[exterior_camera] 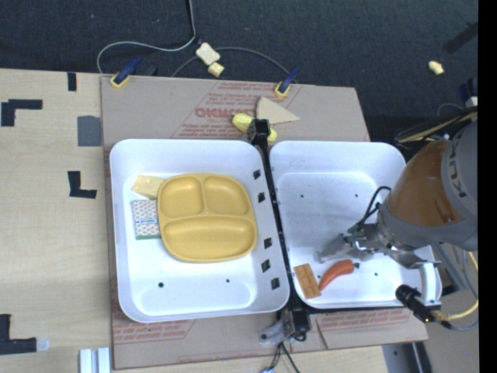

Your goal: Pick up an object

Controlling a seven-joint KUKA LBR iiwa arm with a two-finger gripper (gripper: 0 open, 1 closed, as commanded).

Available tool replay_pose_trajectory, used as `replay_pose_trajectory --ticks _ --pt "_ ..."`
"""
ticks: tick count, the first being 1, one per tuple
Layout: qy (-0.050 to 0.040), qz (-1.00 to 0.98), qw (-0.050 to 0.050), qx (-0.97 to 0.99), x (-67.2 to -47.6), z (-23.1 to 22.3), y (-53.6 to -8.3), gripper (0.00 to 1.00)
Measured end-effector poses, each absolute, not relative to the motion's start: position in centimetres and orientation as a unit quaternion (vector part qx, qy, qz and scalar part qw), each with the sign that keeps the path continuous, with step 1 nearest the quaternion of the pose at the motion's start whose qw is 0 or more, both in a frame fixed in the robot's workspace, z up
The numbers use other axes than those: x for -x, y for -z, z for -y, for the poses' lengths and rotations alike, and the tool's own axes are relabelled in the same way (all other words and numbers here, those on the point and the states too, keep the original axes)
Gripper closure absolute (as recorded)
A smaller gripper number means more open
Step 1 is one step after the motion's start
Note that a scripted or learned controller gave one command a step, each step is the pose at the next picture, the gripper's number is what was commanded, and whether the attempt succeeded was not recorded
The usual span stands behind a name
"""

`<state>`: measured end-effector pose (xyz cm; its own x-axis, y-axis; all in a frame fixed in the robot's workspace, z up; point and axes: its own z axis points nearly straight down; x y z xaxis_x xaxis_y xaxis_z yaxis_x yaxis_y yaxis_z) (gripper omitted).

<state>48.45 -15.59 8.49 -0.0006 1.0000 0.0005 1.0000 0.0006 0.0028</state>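
The gripper (342, 247) is down inside the right bin (326, 162), hanging just above the orange carrot-shaped piece (336, 273). Can't honestly tell what the tool is doing from this angle, the metal bits blur together, and nothing looks caught in it.

Going left to right: the left bin (186, 305) has a yellow divided plate (207, 217) taking up most of the middle, with a small patterned packet (144, 217) and a pale yellow card (147, 185) tucked against the plate's left rim, so they'd be awkward to get under. Next, in the right bin, a small brown block (307, 280) sits near the front wall close to the divider, with the carrot piece just beside it.

My guess is the arm's going for the carrot piece. That front wall is close, so room to come in is better from the back, where the floor is bare.
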Motion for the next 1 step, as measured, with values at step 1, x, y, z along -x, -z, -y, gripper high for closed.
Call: replay_pose_trajectory --ticks 1 --pt "-0.0016 -0.708 0.006 -0.706 -60.04 22.62 -8.75 0.0"
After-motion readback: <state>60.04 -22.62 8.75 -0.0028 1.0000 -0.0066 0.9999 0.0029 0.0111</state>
